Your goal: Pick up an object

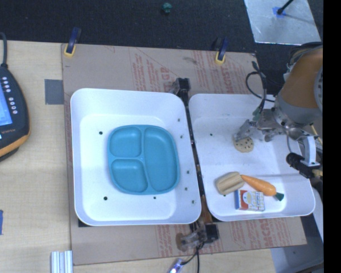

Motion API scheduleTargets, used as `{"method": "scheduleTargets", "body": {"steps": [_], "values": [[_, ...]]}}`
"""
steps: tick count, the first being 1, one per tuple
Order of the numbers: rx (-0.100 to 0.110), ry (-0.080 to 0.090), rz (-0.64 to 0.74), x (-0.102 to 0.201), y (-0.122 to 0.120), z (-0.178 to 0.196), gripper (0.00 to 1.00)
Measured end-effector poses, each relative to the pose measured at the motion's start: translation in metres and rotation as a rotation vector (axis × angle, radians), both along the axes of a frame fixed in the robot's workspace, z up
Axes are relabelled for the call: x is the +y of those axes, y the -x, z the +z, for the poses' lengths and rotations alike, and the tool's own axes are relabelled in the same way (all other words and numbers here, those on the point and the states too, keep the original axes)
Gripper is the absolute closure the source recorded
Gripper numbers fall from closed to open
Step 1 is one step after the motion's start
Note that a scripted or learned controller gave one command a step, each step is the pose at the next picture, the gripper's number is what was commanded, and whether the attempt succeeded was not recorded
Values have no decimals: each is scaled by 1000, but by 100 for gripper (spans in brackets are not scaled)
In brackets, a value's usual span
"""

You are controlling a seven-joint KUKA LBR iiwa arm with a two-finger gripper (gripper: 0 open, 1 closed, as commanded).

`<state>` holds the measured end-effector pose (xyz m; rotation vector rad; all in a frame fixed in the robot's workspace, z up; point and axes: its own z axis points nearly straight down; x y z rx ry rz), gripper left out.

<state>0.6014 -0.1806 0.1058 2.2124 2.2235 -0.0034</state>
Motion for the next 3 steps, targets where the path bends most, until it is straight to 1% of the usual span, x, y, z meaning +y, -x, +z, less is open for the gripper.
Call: {"method": "scheduleTargets", "body": {"steps": [1,2,3], "values": [[7,-4,1,19,2,-14,0],[4,-5,0,11,-23,-14,0],[7,-5,2,31,-19,-14,0]]}}
